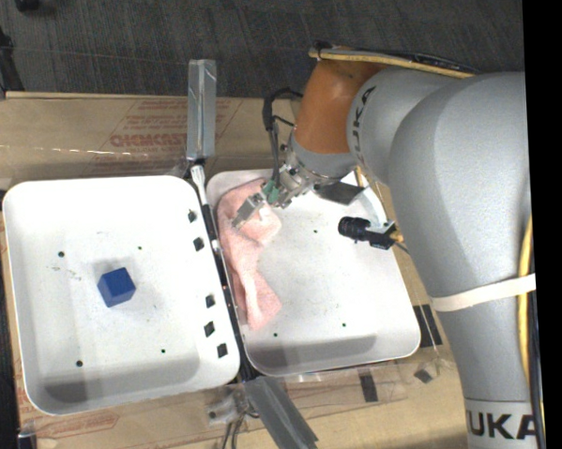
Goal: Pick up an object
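Observation:
A pink cloth [249, 267] lies crumpled along the left wall of the right bin [360, 299], running from its far corner toward the middle. My gripper [261, 203] is low over the cloth's far end, at or just above the bunched fabric there. The arm [447, 163] reaches in from the right, its orange band [327, 108] above the wrist. A small blue cube [116, 286] sits alone in the left bin [53, 362], well away from the gripper.
The two white bins stand side by side on a cardboard-covered bench, split by a divider with black clips [210, 298]. A grey metal bar [200, 110] stands behind the divider.

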